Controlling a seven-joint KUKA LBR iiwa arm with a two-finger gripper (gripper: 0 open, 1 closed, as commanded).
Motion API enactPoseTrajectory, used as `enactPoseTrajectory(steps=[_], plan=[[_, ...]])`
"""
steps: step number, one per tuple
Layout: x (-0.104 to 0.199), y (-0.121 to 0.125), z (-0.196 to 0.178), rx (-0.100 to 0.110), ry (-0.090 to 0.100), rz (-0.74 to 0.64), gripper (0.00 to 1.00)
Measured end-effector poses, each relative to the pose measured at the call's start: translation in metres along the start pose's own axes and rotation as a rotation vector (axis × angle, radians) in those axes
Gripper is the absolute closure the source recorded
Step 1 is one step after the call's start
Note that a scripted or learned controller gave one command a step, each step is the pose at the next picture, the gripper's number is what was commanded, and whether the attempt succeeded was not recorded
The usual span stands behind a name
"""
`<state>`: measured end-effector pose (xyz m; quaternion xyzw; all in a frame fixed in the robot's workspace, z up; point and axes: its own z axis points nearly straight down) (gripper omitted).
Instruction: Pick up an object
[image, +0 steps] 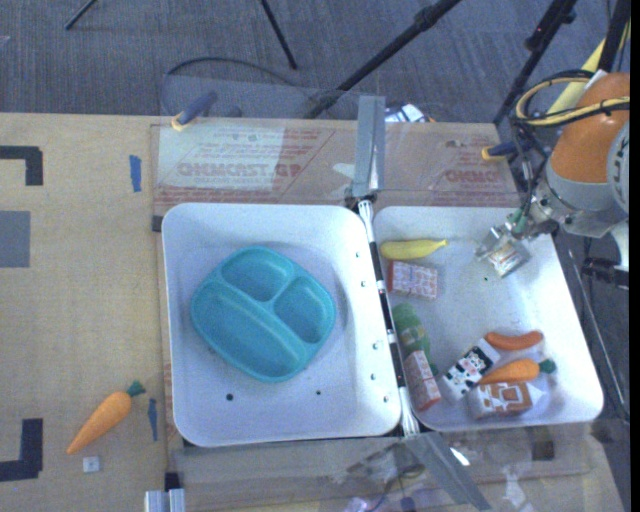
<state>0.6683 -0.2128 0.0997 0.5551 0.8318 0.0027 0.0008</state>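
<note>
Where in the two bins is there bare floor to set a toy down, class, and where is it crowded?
The right bin is bare mid-floor, between the banana, the hand and the sausage. Its near right corner is crowded around the carrot. In the left bin, bare strips ring the teal divided plate.

Single fixed overhead camera, slanted downward, both white bins (180, 300) fully framed

Grey carpet floor (120, 50); black stand legs (400, 40); wooden bench (70, 300).
</note>
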Motion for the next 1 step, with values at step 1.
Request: enactPoseTrajectory(steps=[1], plan=[[0.0303,0.0131,-0.1258,0.002,-0.005,0.063,1.0]])
